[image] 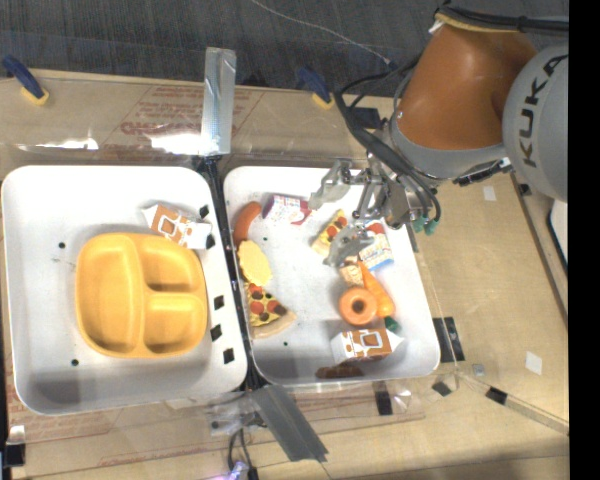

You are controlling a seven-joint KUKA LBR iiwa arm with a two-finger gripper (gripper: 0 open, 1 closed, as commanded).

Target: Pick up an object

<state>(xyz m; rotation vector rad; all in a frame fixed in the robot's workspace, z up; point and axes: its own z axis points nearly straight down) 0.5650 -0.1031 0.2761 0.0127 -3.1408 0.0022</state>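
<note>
The left bin point(20, 268) holds a yellow divided tray point(140, 293), three compartments showing, lying flat near the middle. A small orange-and-white carton point(175, 226) sits just beyond its far corner, touching the tray's edge.

Across the divider, the right bin point(290, 363) is a jumble of toy food. Along its left wall a red sausage point(246, 218) lies near the top, a yellow taco-like piece point(253, 263) just below it, and a pizza slice point(265, 311) with dark toppings below that. A small white and purple packet point(285, 208) lies near the far wall. Further right sit an orange doughnut point(359, 306), with an orange piece touching its right side, and a second orange-and-white carton point(366, 344) near the front wall.

The gripper point(352, 240) hangs low in the right bin's upper right, over a small yellow-and-red item point(332, 232) and a white and blue packet point(378, 256). Its metal parts crowd together, so I cannot tell how the jaws stand, or whether anything is gripped. The grey arm with its orange band point(470, 78) reaches in from the right.
</note>
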